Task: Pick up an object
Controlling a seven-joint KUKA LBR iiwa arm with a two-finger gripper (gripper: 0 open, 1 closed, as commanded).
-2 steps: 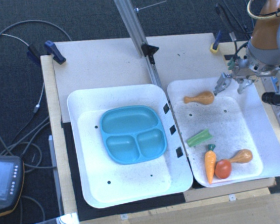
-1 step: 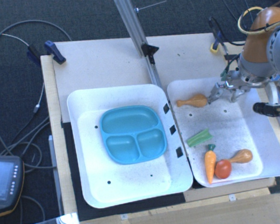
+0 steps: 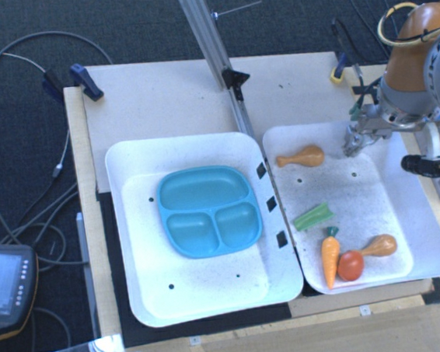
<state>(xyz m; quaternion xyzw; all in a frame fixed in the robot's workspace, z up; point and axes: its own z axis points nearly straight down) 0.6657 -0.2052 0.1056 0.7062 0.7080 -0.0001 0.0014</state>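
Note:
The right bin [image 3: 411, 214] holds several toy foods. A tan drumstick [image 3: 300, 157] lies near its far left corner. A green pod [image 3: 312, 216] rests at mid-left. An orange carrot [image 3: 331, 257], a red tomato [image 3: 350, 265] and a second tan drumstick [image 3: 380, 246] cluster at the near edge. My gripper [image 3: 354, 143] hangs over the far part of the right bin, a little right of the first drumstick and apart from it. Nothing shows in its grasp.
The left bin [image 3: 138, 219] carries a blue divided plate [image 3: 208, 210]. A metal pole [image 3: 209, 32] slants down to the gap between the bins. Blue clamps [image 3: 85, 80] sit at the bench's far corners. Cables and a tablet [image 3: 5, 284] lie on the floor at left.

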